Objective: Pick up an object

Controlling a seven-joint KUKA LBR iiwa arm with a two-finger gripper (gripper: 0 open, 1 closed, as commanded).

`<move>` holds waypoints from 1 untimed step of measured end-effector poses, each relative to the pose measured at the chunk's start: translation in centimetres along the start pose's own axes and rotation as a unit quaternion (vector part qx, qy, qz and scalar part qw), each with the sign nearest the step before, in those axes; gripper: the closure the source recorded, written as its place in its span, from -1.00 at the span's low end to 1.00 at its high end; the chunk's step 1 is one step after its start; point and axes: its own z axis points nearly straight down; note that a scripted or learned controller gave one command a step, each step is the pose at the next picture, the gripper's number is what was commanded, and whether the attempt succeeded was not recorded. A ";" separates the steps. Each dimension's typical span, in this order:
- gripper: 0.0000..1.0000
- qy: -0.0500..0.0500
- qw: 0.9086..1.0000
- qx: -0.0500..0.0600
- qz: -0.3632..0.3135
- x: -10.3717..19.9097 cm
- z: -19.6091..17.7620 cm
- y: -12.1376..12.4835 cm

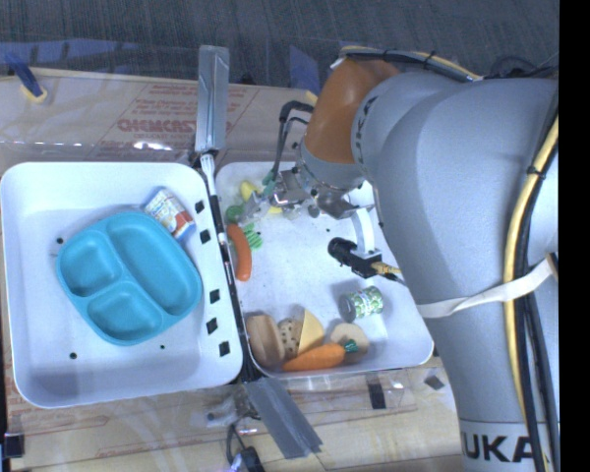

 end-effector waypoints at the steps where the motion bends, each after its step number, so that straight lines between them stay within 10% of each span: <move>1: 1.00 0.000 1.000 0.001 -0.004 0.1 -1.0 0.0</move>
